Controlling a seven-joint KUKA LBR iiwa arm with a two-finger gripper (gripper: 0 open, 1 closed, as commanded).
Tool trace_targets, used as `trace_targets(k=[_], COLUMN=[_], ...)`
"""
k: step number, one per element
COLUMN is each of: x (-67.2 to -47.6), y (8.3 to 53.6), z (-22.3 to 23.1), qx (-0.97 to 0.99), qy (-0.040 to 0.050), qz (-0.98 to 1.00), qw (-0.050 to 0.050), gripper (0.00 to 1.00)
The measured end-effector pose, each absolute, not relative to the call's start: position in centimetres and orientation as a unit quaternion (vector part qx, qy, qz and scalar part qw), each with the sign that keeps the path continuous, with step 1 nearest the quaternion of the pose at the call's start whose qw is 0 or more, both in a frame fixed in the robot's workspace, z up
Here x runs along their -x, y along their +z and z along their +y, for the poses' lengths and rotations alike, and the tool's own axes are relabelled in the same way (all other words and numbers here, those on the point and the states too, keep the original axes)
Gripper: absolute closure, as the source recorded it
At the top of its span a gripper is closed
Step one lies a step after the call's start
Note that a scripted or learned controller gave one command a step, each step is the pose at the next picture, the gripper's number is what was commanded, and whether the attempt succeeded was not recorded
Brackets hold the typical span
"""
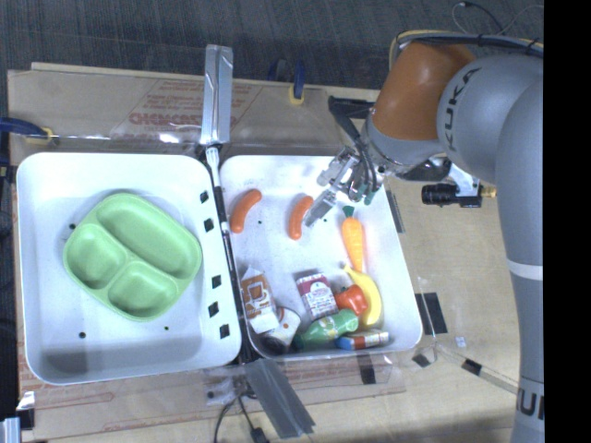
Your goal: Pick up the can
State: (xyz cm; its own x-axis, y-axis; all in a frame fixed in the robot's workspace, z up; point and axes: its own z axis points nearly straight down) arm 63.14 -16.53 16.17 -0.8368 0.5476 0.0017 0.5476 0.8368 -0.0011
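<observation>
The can (256, 300) lies on its side well below and left of the end effector (343, 188), long axis running up-down, slightly tilted, its white end toward the bin's (277, 169) near edge. Body: brown and white label. Whether the end effector is open or closed cannot be told. Count: two sausages (243, 209), one carrot (353, 243), one banana (368, 295), one green plate (132, 254).

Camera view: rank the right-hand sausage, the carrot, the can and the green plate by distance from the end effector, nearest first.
From the end effector:
1. Right-hand sausage, beside it.
2. Carrot, just below.
3. Can, lower in the bin.
4. Green plate, in the left bin.
</observation>
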Motion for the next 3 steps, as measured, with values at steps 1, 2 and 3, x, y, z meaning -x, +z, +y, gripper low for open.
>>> trace_targets(k=[1, 2, 3], x=[-63.1, -63.2, -63.4], y=[9.2, 10.3, 32.6], z=[-11.8, -11.8, -11.8], qx=[0.223, 0.222, 0.219], qy=[0.0001, 0.0004, 0.0002], qz=[-0.975, -0.975, -0.976], qw=[0.001, -0.001, -0.002], gripper=[0.00, 1.00, 1.00])
